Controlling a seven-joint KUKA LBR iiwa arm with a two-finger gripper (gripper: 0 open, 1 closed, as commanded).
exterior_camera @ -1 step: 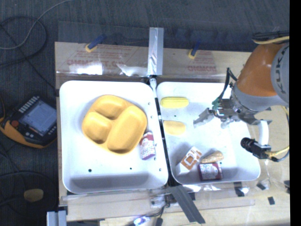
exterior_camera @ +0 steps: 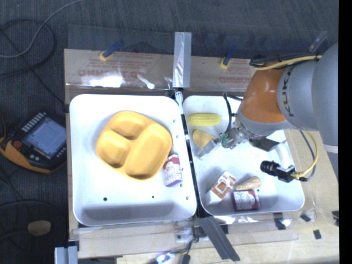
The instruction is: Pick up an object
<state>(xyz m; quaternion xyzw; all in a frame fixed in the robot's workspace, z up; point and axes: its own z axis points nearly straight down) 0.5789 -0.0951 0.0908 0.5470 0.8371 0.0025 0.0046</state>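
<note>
Gripper (exterior_camera: 215, 143) low in upper part of right bin (exterior_camera: 286, 202), right of frame centre, beside a yellow wedge-shaped item (exterior_camera: 201, 138) below the corn cob (exterior_camera: 204, 119); finger state cannot tell.

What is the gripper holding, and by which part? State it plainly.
Cannot be told. The gripper sits low in the right bin beside a yellow piece below the corn cob, but no object shows between its fingers.

Orange-cased handheld controller (exterior_camera: 34, 143) on dark floor left of bench; blue-yellow clamps (exterior_camera: 111, 49) (exterior_camera: 227, 59) on bench's far edge.
</note>
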